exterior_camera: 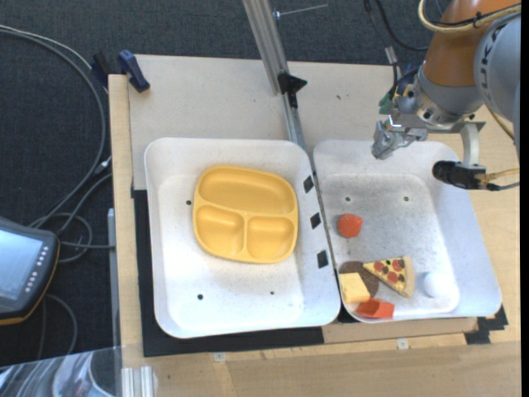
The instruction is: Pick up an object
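My gripper (385, 145) hangs over the back rim of the right bin (463, 222), with nothing visible between its fingers. In that bin a small orange-red ball (350, 225) lies left of centre, well in front of the gripper. Along the front edge sit a pizza slice toy (392, 274), a yellow cheese block (355, 288) with a brown piece beside it, a red-orange piece (376, 308) and a white ball (435, 284). A yellow divided plate (245, 213) lies in the left bin (165, 246).
A slanted metal pole (269, 31) comes down to the ridge between the bins. A black cable clip (456, 173) juts over the right bin's back right rim. Cables and a pendant lie on the floor to the left.
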